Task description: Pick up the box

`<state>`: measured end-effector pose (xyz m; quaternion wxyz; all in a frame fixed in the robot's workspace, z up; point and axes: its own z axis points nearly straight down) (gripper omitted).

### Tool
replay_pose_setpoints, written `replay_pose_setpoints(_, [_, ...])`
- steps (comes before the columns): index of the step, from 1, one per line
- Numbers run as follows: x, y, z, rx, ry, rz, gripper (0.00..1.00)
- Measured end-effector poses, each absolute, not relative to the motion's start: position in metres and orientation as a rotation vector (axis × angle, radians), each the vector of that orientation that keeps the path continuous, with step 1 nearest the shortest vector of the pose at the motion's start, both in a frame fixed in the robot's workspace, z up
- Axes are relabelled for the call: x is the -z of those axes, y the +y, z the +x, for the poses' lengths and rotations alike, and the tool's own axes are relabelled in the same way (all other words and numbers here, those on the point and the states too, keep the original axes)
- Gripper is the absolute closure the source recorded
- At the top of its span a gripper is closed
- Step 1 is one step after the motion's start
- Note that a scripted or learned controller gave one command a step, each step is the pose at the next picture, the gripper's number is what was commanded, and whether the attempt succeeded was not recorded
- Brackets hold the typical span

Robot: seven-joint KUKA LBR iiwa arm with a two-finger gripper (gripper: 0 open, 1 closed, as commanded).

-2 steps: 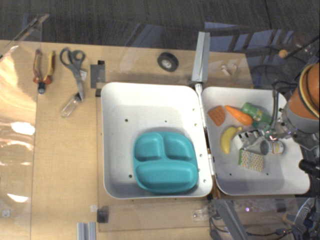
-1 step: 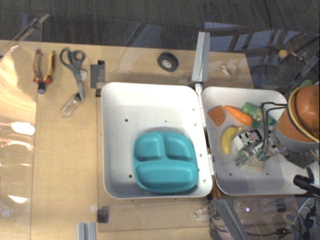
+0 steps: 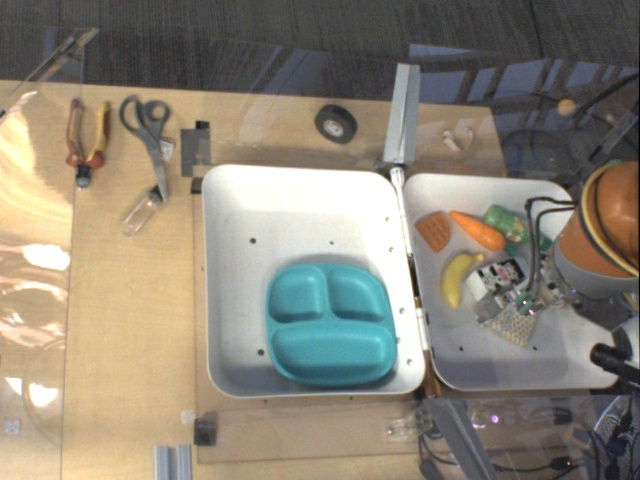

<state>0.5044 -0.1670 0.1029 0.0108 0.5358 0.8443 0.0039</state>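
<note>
Two white bins sit side by side on the desk (image 3: 120,348). The left bin (image 3: 230,268) holds a teal divided tray (image 3: 330,323) near its front edge. In the right bin (image 3: 450,363) the arm (image 3: 605,233) reaches over from the right edge, with its hand (image 3: 530,298) low over the clutter at the middle. From here I can't tell whether the hand is apart or together. The box (image 3: 498,273), small with white and dark faces, lies in the middle of the right bin, just beside the hand, with a banana (image 3: 455,278) on its left. A carrot (image 3: 478,231) lies toward the back edge. Scissors (image 3: 148,128) and a tape roll (image 3: 336,123) lie along the desk's far edge.
</note>
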Motion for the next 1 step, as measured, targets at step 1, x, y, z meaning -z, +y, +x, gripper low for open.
replay_pose_setpoints(1, [-0.1911, -0.0933, 0.4895, -0.006, 2.724, 1.549, 1.0])
